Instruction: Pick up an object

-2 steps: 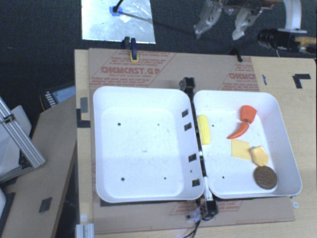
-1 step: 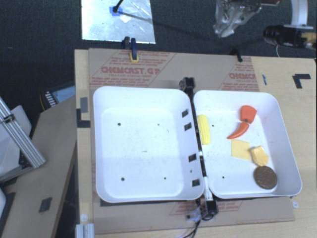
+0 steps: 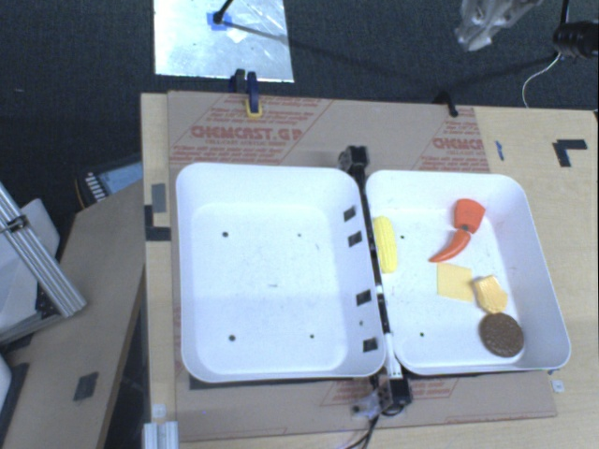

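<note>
Bins sat side by side on the bench, operator: the shallow white left-hand bin (image 3: 201, 195) and the shallow white right-hand bin (image 3: 533, 241), joined along a dark hinge strip down the middle. You had every loose object in the right-hand bin. A yellow corn cob (image 3: 384, 243) lay lengthwise against that bin's 9 o'clock wall, just beside the hinge strip. Toward 1 o'clock in the bin lay an orange carrot-shaped piece (image 3: 460, 226), its broad end up and its pointed tip curling down toward 7 o'clock. Just below it, near the bin's centre, rested a flat pale-yellow square slice (image 3: 455, 282), and touching that slice at its 4 o'clock corner was a small yellow lumpy chunk (image 3: 490, 294). A round brown cookie-like disc (image 3: 502, 334) sat just beside the chunk, at the bin's 5 o'clock corner. The translucent grey two-finger gripper (image 3: 482, 17) hung at about 1 o'clock in the view, over the dark floor beyond the bench and well apart from both bins and every object. It was blurred there, so you could not tell how it was set, and nothing could be made out in it. A shiny silver sheet (image 3: 222, 24) lay on the floor at 11 o'clock.
</note>
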Tool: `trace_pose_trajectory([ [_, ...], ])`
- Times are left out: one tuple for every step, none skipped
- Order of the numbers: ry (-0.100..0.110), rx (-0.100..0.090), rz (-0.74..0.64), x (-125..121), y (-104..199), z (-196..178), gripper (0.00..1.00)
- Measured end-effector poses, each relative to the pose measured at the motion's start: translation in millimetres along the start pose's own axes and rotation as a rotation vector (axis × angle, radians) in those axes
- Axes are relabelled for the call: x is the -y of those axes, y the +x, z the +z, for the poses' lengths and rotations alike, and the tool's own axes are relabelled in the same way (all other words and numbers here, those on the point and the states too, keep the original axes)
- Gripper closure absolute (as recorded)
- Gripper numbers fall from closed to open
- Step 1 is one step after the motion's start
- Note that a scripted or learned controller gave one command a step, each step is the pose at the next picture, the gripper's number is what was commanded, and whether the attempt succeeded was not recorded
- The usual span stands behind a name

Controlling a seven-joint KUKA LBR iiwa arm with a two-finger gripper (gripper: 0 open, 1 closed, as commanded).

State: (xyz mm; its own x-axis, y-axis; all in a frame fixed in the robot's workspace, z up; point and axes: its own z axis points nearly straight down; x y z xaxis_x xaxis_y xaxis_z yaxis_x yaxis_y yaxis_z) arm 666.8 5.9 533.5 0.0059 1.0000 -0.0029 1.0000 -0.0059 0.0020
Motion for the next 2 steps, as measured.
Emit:
trace_pose_trajectory([
  [-0.001, -0.001, -0.002, -1.8, -65.7, -1.6, 1.00],
  [-0.001, 0.000, 0.000, -0.9, -138.1, -1.4, 1.00],
])
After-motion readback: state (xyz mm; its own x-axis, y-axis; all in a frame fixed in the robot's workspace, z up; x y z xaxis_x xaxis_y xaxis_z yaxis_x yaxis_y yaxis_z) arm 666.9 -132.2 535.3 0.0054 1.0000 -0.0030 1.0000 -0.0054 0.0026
